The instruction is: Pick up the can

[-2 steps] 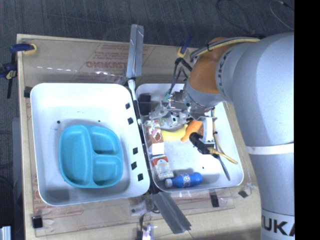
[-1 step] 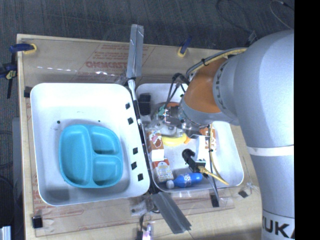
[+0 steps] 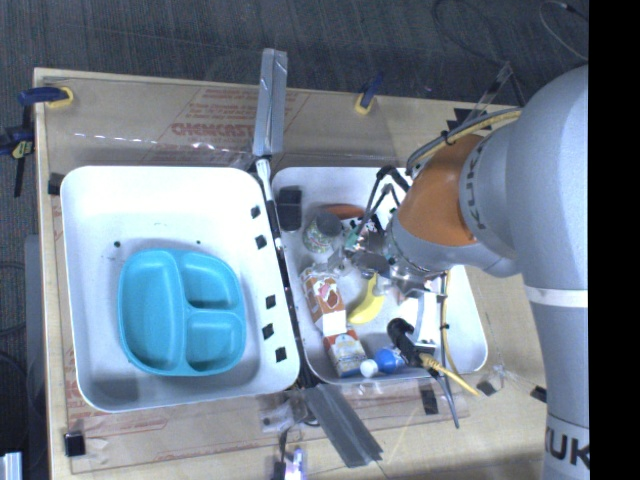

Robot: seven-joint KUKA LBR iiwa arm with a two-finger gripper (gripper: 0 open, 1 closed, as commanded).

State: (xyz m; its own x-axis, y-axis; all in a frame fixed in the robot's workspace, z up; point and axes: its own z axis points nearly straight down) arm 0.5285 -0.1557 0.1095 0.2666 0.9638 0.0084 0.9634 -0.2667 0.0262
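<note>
The left bin (image 3: 85, 208) holds a blue divided tray (image 3: 182, 311). The right bin (image 3: 470, 348) holds clutter: the can (image 3: 322, 232) at its far side, a banana (image 3: 368, 304), and a carton (image 3: 330, 305). The gripper (image 3: 372, 253) hovers just beside the can; whether it is open I cannot tell. Both bins sit on a wooden bench (image 3: 150, 113).

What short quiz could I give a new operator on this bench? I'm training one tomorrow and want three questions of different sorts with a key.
1. True or false: the blue divided tray lies in the left bin.
2. Multiple choice: the arm's orange band is over which spot? A) the left bin B) the right bin C) the floor
3. Fill in: the yellow banana-like item lies in the ___ bin.

Key: 1 true; 2 B; 3 right.
</note>
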